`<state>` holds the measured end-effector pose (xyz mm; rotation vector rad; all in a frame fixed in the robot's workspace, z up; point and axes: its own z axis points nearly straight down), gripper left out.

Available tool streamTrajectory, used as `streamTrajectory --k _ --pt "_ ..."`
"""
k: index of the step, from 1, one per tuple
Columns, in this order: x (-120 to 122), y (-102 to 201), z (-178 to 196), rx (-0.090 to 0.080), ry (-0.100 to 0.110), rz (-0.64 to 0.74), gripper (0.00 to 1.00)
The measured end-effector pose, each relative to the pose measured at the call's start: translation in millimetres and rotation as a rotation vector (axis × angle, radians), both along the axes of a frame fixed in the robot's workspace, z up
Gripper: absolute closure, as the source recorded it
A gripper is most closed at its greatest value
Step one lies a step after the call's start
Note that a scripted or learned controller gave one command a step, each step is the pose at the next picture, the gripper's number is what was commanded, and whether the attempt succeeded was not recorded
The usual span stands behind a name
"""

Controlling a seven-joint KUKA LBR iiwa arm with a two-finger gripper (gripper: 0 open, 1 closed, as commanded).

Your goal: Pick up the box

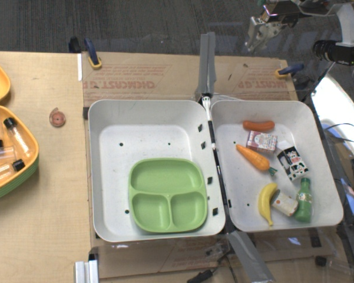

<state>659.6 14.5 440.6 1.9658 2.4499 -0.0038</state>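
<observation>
Right now my end effector [260, 31] hangs high beyond the far edge of the right bin [318, 128], over the cardboard, well apart from everything I need. It carries nothing, and at this angle I cannot tell whether it is open or closed.

My target, the box [262, 141], lies in the right bin's far half, just below the sausage [258, 125] and touching or nearly touching the carrot [252, 157] at its near-left corner. A black-and-white carton [292, 162] lies just to its right, so I would confirm which one I mean before committing; I take the pink-and-white one.

To do this well, I would bring the arm toward me and down over the box's middle, then turn the wrist so the closing line runs across the box's short side. I would keep away from the carrot side, since a finger landing there could push the box or trap the carrot's tip. The descent should be straight and slow, stopping just above the bin floor.
</observation>
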Motion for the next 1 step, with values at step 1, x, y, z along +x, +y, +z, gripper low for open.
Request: streamTrajectory --k 1 --pt "-0.2 -84.0 -0.5 0.0 0.001 -0.133 1.0"
